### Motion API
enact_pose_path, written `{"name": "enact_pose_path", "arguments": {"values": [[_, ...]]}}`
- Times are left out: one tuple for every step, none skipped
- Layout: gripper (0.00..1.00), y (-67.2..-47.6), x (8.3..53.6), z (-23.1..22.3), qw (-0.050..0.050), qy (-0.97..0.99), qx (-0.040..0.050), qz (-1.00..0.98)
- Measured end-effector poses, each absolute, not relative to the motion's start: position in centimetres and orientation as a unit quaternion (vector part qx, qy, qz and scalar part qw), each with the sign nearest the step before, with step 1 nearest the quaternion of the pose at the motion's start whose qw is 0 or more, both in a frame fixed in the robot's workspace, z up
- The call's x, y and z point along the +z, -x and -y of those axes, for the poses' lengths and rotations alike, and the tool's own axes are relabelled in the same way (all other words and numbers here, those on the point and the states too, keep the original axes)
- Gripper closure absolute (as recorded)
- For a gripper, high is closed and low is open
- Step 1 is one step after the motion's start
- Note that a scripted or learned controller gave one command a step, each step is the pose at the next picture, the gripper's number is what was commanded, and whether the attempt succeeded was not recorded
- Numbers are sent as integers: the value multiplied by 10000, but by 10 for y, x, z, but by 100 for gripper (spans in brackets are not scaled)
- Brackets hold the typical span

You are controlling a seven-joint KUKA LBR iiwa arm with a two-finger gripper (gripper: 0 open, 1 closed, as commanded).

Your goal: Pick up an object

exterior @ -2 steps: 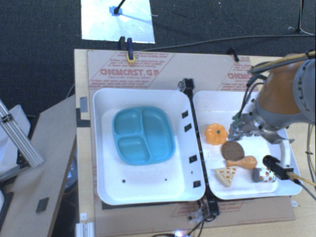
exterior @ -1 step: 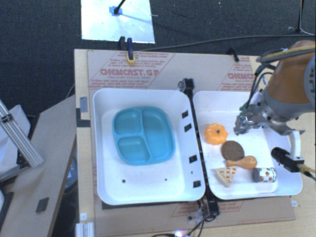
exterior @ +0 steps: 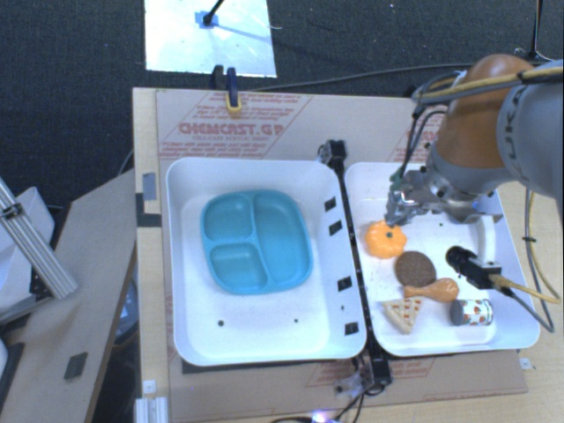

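while the arm reached into the right bin (exterior: 513,314), the gripper (exterior: 398,211) hung just over the orange pumpkin (exterior: 385,241) near that bin's left wall. whether it was apart or together could not be told. a brown patty (exterior: 414,267) and a drumstick (exterior: 434,290) lay just beside the pumpkin.

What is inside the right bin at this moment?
An orange toy pumpkin, brown patty, drumstick, waffle wedge and small can. The arm hides the bin's far corner.
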State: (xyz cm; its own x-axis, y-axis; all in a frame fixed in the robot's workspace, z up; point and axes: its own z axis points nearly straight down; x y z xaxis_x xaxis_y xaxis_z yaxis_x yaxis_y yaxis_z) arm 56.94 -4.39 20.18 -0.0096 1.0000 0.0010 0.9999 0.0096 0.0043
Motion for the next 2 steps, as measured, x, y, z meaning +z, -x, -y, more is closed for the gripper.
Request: {"name": "enact_pose_path", "arguments": {"values": [[100,-585,204,-11,5,-7034,22,-7108],[100,-602,216,-54,7,-7038,22,-7104]]}}
